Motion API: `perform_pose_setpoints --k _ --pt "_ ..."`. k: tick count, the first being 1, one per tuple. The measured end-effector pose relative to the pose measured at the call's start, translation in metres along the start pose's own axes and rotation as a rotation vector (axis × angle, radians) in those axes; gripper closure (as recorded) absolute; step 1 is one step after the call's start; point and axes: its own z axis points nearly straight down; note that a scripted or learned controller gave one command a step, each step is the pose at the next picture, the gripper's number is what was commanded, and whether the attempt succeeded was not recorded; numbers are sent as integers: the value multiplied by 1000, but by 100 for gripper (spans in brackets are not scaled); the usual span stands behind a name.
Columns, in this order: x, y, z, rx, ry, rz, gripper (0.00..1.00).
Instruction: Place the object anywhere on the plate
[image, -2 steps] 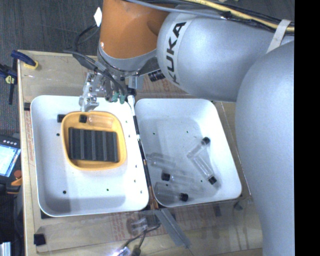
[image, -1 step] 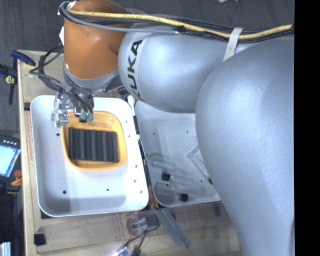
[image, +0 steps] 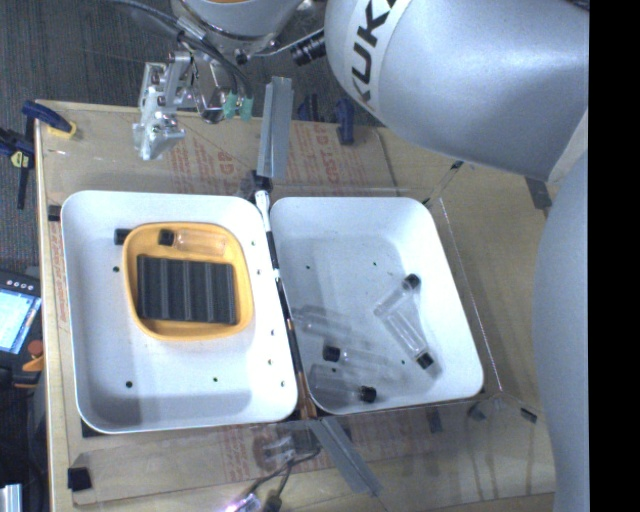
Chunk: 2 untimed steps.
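We are seeing the gripper (image: 160, 110) parked above the bins, grip unclear; tubes (image: 405, 325) lying right, plate (image: 140, 250) awaiting object.

The yellow plate (image: 187, 284) fills the upper middle of the left bin (image: 90, 390), with bare floor below it. Clear vials (image: 405, 322) clutter the right bin's (image: 440, 240) lower half; its upper left lies open.

I see the plate (image: 187, 284) lying in the left bin (image: 90, 370); several vials (image: 400, 320) lie scattered in the right bin (image: 440, 250) beside it.
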Motion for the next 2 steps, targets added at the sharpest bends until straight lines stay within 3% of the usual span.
perform_pose_setpoints --k 1,2 --pt "-27 -33 -8 0 -1 -384 100" --pt "-28 -33 -20 1 -6 -384 100"
